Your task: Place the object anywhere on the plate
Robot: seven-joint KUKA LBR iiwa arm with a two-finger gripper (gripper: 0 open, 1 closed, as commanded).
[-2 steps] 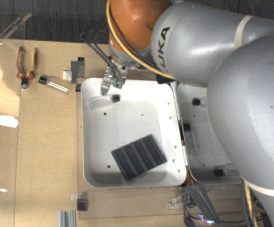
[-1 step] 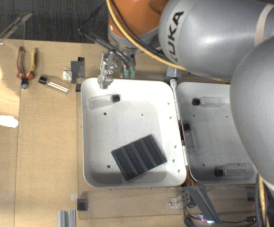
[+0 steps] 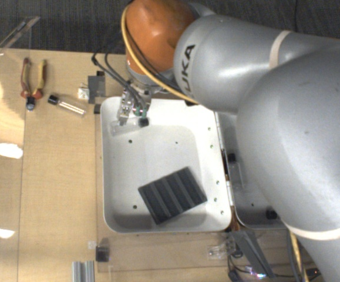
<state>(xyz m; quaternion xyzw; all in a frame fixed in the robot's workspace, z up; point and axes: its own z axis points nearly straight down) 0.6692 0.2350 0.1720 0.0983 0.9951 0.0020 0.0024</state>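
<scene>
Nearest the camera, along the bottom edge: small clear and dark fittings on the wooden bench [image 3: 52, 204], cables at lower right.

Left white bin [image 3: 114, 216]: holds one thing, a dark ribbed rectangular plate [image 3: 172, 195], lying flat and skewed, in the bin's near half, a bit right of centre. Bin floor around it is bare white with a few small dark dots.

Right white bin [image 3: 249, 216]: mostly hidden under the arm [image 3: 287, 110]; just a strip of its near-left corner visible, contents can't be judged.

Writing: "KUKA" in black on the grey arm link, partly cut off where it curves, reads roughly "UKA". Orange band sits above that, yellow cable looped round it.

Gripper [image 3: 131, 116]: pointing down at the far-left corner of the left bin, just over the bin floor near the rim. Too small and blurred to say whether it's clenched or released, or whether anything is in it. No separate object can be made out there.

Plate is well apart from the gripper, diagonally nearer and to the right.

Farther back on the bench, left of the bin: red-handled pliers [image 3: 32, 81], a small clear vial [image 3: 67, 103].
</scene>
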